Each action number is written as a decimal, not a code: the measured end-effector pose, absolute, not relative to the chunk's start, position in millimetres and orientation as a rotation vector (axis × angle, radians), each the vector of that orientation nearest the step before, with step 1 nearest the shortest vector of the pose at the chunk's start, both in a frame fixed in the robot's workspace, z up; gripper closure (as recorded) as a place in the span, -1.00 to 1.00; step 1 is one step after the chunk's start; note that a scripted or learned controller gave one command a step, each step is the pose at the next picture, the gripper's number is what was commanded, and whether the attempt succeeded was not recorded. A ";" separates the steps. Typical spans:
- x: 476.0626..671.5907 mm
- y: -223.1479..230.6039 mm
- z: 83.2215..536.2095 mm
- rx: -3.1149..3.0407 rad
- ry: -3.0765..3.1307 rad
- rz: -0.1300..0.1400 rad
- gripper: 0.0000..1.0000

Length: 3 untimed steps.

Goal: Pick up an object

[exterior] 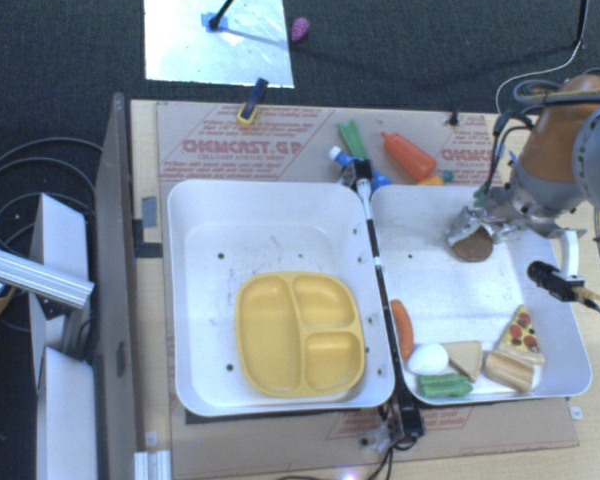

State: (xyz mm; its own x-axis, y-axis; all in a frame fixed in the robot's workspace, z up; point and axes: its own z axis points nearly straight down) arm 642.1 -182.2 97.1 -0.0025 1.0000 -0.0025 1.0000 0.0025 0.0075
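Note:
The right bin [540,218] holds a flat brown round piece [473,250] near its back. My gripper [470,230] hangs right over that piece, reaching in from the right, and its lower end meets the piece's top edge. Along the bin's front lie a red sausage [403,328], a white egg [428,358], a green pod [443,386], a tan wedge [467,358], a pizza slice [521,330] and a bread roll [510,370]. The left bin [210,218] holds a yellow divided plate [300,333].
Behind the bins on the cardboard lie an orange carrot [410,156], a green item [352,138] and a blue piece [345,158]. A black part [552,280] on a cable juts over the right bin's right side. A grey panel [110,268] stands left of the bins.

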 end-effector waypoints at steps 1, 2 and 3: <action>670.3 -147.2 84.9 2.211 2.226 0.003 1.00; 612.2 -159.2 192.1 2.215 2.214 0.008 1.00; 612.3 -157.8 185.1 2.218 2.221 0.002 -1.00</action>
